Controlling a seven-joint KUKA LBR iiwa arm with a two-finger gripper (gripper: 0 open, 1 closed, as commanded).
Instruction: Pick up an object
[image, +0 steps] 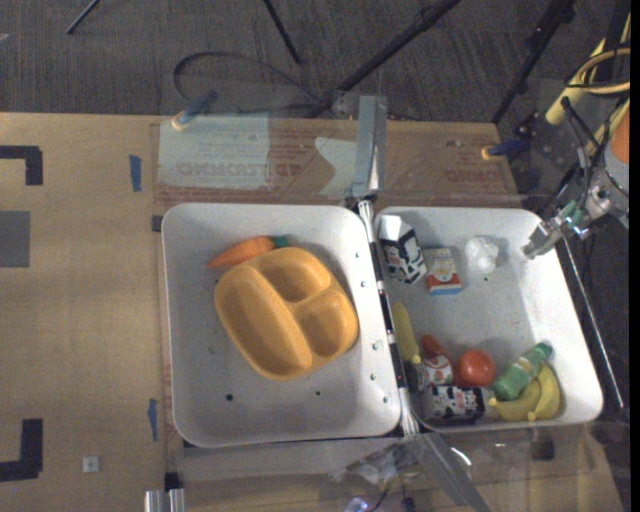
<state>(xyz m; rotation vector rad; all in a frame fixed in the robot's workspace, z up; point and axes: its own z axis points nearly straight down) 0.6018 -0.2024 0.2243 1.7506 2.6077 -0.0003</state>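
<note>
The right bin (560, 310) holds several small items. A cow-patterned milk carton (402, 250) and a small red and white box (443, 272) sit near its far left, with a crumpled white lump (481, 253) beside them. Along the near side lie a red tomato (477, 367), a green bottle (522, 372), a banana bunch (538, 398) and a second cow-patterned carton (455, 403). My gripper (540, 241) hangs over the far right corner of this bin, right of the white lump, with nothing visibly held.
In the left bin (190, 330) an orange divided plate (287, 310) lies with a toy carrot (243, 251) at its far edge. A yellow stick-shaped item (404, 332) and a small red and white item (432, 365) lie by the divider. Cables hang at the far right.
</note>
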